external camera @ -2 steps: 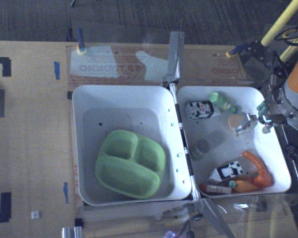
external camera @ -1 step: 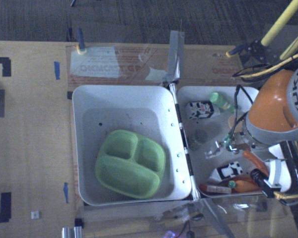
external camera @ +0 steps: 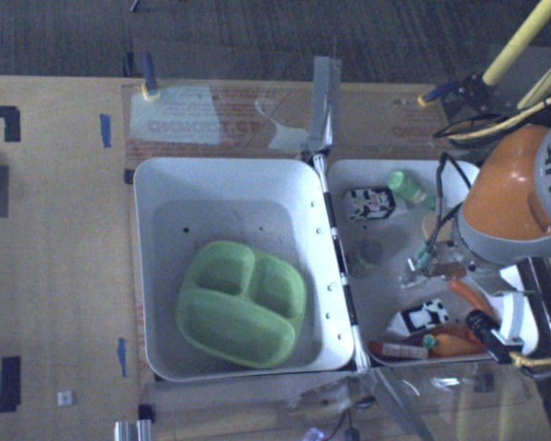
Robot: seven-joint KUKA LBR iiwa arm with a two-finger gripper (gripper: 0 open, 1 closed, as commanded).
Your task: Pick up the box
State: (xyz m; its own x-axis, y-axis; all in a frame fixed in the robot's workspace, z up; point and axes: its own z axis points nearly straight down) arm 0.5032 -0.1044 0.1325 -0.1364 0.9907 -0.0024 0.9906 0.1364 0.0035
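Wooden table (external camera: 64, 274) is carrying two white bins; the left bin (external camera: 156, 246) is holding a green divided plate (external camera: 241, 303). The pincer (external camera: 429, 266) is hovering in the right bin (external camera: 386, 333), its opening impossible to tell, between two cow-patterned boxes (external camera: 369, 202) (external camera: 424, 316). Crowding carrots (external camera: 455, 342) could be spoiling any grasp.

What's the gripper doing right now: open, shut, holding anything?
Gripper: cannot be told; it hangs low over the right bin, with nothing visibly held.
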